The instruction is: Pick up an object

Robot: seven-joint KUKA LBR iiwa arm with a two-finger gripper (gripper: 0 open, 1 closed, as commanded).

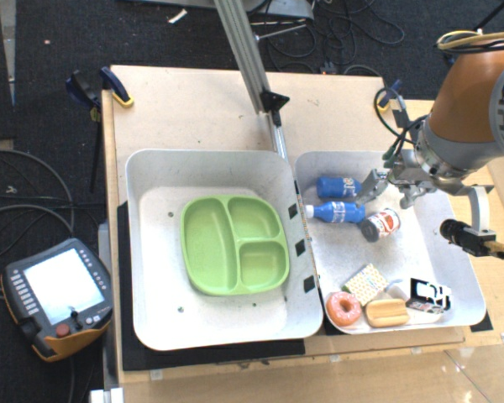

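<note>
Wood bench, two white bins. Left bin: green tray. Right bin: bottles, donut. Dark floor w/ cables. Gripper over right bin, jaws apart, nothing held.

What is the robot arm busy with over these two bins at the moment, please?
The arm reaches in from the right, and its gripper hangs over the right bin, near two blue bottles and a red and white can. Nothing shows between its fingers. The left bin holds a green divided tray.
</note>
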